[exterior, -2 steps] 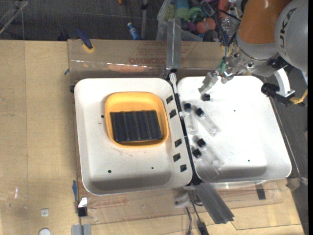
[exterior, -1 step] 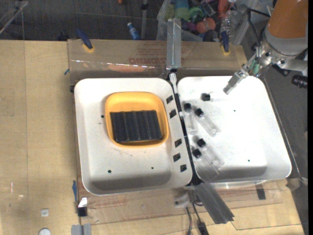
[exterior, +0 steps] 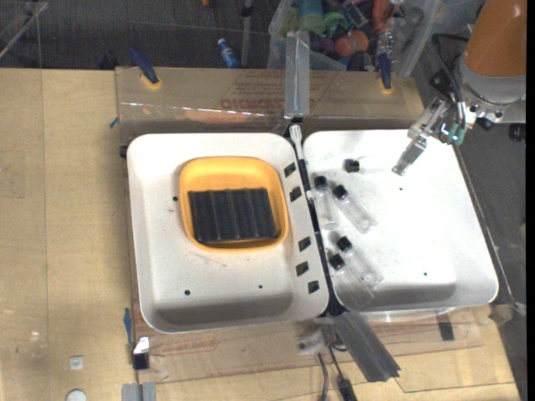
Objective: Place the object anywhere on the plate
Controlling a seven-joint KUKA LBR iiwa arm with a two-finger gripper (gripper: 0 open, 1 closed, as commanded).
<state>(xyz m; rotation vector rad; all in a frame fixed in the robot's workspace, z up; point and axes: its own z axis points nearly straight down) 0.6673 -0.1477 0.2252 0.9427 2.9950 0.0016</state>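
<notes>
While the gripper hangs over the right bin's far corner, nothing sits between its spread fingers.

To do this well, I'd say it should drop squarely over one clear vial, not the cluster near the divider, and close at mid-length. Several black-capped vials lie there; the left bin holds the orange plate, a dark ribbed block on it.

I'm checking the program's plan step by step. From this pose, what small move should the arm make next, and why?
Probably move the gripper leftward and down toward the clear black-capped objects lying in the right bin. It hangs over the bin's upper right area with nothing visible between its fingers, while the yellow plate in the left bin carries just a dark ridged insert.
</notes>
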